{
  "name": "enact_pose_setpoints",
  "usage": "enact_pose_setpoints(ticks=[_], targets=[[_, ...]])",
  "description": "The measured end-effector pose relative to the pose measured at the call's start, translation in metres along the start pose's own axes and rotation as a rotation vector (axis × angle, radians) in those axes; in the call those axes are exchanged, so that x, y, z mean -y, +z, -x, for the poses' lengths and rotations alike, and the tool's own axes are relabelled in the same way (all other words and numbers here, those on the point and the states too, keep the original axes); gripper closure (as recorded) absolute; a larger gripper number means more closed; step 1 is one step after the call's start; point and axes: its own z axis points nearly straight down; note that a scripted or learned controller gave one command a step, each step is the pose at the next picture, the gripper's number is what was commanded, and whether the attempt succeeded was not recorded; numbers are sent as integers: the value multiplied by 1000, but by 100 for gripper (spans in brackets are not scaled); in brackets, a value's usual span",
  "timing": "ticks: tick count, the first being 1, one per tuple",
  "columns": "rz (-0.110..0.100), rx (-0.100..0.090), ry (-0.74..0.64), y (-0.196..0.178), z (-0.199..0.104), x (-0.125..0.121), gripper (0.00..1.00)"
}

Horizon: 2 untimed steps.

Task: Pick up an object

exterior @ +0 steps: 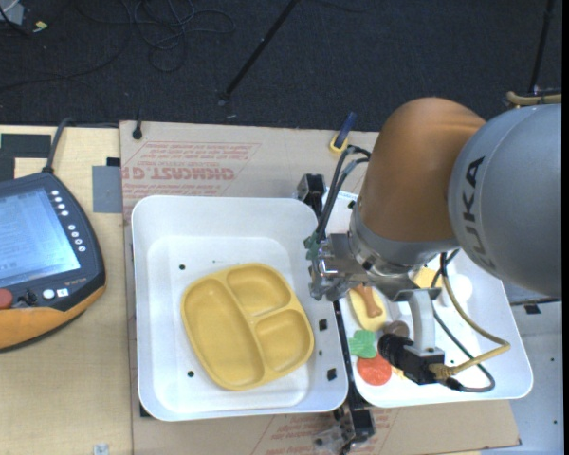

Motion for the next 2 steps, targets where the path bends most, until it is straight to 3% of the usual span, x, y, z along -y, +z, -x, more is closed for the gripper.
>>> enact_pose_setpoints(ticks=[1,2], targets=[[9,1,5,-144,51,17,100],[0,0,-3,-201,-15,-5,100]])
